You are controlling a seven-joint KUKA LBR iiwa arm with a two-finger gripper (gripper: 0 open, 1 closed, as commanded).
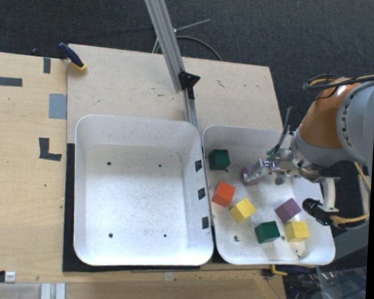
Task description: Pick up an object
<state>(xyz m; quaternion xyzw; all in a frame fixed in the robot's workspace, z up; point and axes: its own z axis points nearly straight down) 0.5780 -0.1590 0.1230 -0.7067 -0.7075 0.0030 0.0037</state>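
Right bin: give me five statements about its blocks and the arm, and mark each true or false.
1. The right bin holds two green blocks, one at the far side, one at the near side. True.
2. The orange block lies in the left bin. False: it lies in the right bin, near the divider.
3. Two yellow blocks lie in the right bin. True.
4. The gripper is over the left bin. False: it is over the right bin.
5. The purple block touches the orange block. False: they lie apart.

The gripper point(256, 175) hangs over the right bin point(238, 137), near its middle. Six blocks lie there: two green, two yellow, one orange point(223, 194), one purple point(288, 209).
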